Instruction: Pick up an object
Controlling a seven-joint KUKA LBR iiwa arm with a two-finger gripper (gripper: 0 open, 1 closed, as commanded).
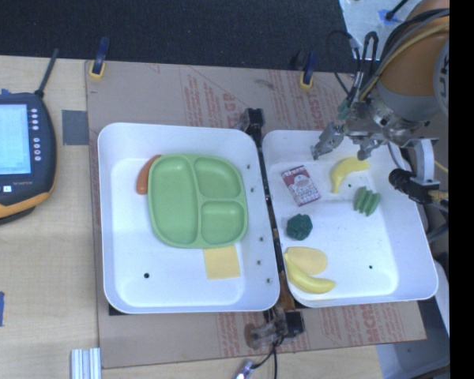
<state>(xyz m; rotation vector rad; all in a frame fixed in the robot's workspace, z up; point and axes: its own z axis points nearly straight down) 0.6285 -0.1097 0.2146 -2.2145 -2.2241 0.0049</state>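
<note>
At the 1 o'clock corner of the right bin (411, 287), the gripper (346, 142) hangs with fingers spread and empty just above the small yellow banana piece (345, 170), so a slightly offset descent risks nudging it toward the green ridged piece (366, 201) at 4 o'clock.

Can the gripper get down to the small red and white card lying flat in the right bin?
Probably yes. The red and white card lies alone on bare bin floor, apart from the yellow banana-shaped toy and dark green lump. The gripper hovers close by, nothing between.
</note>
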